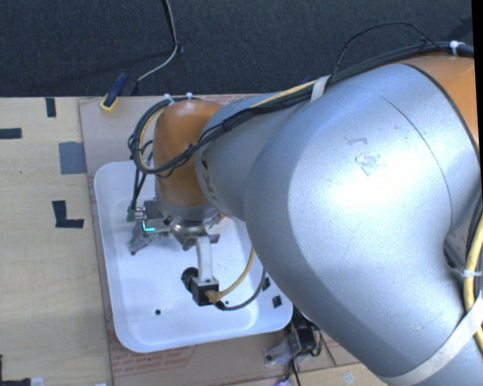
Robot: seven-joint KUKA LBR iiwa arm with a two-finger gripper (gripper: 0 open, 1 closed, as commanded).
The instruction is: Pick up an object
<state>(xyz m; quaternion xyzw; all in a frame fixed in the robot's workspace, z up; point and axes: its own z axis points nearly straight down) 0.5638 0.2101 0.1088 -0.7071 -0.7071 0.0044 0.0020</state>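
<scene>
My gripper (140,237) hangs low over the upper left part of the white bin (120,269), under the orange band of the wrist (182,151). Nothing shows between its tips from this angle. A small dark speck (157,311) lies on the bin floor toward the near side. A small black piece (277,300) lies at the bin's near right corner, partly under the arm. The big grey arm (366,221) hides the right side of the bench and whatever lies there.
The bin sits on a brown board (154,366) on the wooden bench (35,282). Black tape marks (63,215) dot the bench to the left. A yellow and blue plug (114,91) on a cable lies at the far edge.
</scene>
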